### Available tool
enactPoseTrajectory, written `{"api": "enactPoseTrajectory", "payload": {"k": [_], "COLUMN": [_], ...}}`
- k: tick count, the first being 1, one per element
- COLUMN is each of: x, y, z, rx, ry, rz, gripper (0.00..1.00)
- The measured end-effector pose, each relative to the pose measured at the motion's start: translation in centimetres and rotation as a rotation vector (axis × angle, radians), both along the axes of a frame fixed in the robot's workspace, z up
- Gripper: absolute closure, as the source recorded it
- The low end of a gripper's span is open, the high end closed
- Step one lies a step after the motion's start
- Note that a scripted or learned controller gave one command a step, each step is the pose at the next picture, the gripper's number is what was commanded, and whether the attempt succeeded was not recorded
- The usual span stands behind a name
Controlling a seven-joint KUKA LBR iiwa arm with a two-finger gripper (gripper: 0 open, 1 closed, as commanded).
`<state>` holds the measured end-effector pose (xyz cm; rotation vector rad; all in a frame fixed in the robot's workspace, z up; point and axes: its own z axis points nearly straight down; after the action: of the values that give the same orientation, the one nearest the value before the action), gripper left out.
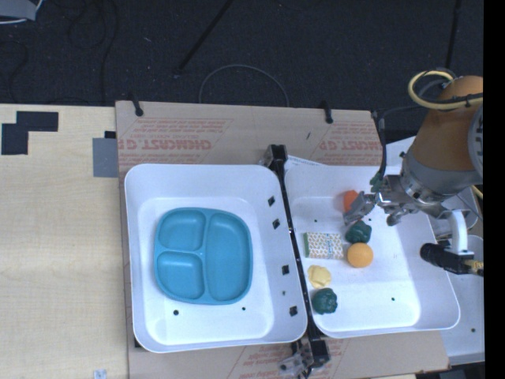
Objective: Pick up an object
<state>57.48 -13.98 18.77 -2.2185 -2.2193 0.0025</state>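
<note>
A pale wooden bench [55,251] carries two shallow white bins. The left bin [142,196] holds a blue divided plate [203,255]. In the right bin [394,306], the gripper [364,210] hangs with fingers apart, empty, just above a dark green lump [359,232] beside an orange ball [360,255].

A robotics lab; white bins [142,204] on a cardboard-lined bench [63,251], loose cables [237,73].

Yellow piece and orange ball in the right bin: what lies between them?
Bare white bin floor lies between the yellow piece and the orange ball in the camera view; the patterned packet sits just above that stretch.
</note>
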Motion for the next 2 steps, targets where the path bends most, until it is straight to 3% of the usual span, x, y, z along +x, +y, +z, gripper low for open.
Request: {"api": "enactPoseTrajectory", "payload": {"k": [2], "x": [-0.4], "y": [-0.6], "z": [-9.8], "rx": [0.004], "ry": [-0.004], "rz": [0.0], "gripper": [0.0]}}
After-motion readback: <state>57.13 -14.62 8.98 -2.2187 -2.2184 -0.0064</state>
